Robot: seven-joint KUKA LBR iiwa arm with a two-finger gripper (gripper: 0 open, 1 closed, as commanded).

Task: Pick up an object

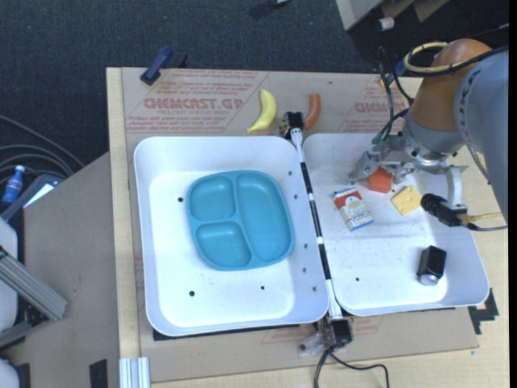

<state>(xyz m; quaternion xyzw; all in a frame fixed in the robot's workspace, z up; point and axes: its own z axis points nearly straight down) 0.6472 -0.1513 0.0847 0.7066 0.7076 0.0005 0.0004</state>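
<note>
Two white bins (153, 217): left with one blue divided plate (240, 218); right with one orange block (380, 182) under gripper (386, 166), grip impossible to tell, plus one yellow wedge (406, 200), one red-and-white carton (353, 208), one black item (431, 264). Behind, one banana (263, 111). "CHEMCAST" printed on board (194, 102).

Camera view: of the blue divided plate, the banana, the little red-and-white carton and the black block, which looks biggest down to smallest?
1. blue divided plate, by far the largest.
2. banana.
3. red-and-white carton and black block: they look about alike, so I won't rank them.
</note>
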